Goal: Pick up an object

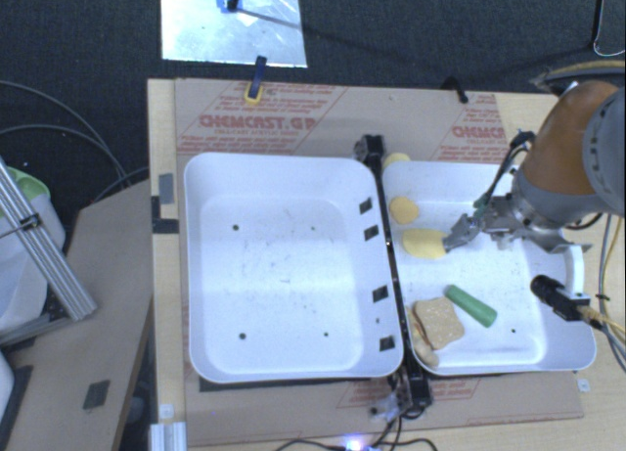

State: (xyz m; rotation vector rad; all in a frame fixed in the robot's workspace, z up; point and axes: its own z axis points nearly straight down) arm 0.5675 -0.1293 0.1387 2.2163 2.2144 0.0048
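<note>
The end effector [460, 239] hangs low in the right bin [562, 346], just beside the yellow oval piece [424, 244], presumably lining up a grab (its grip state I cannot tell).

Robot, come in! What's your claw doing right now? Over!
Gripper low in right bin, beside yellow piece. Nothing seen gripped. Green piece, bread slice nearby.

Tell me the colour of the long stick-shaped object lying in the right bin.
Green; the stick-shaped object shows clearly in the camera view, beside the tan slice.
</note>
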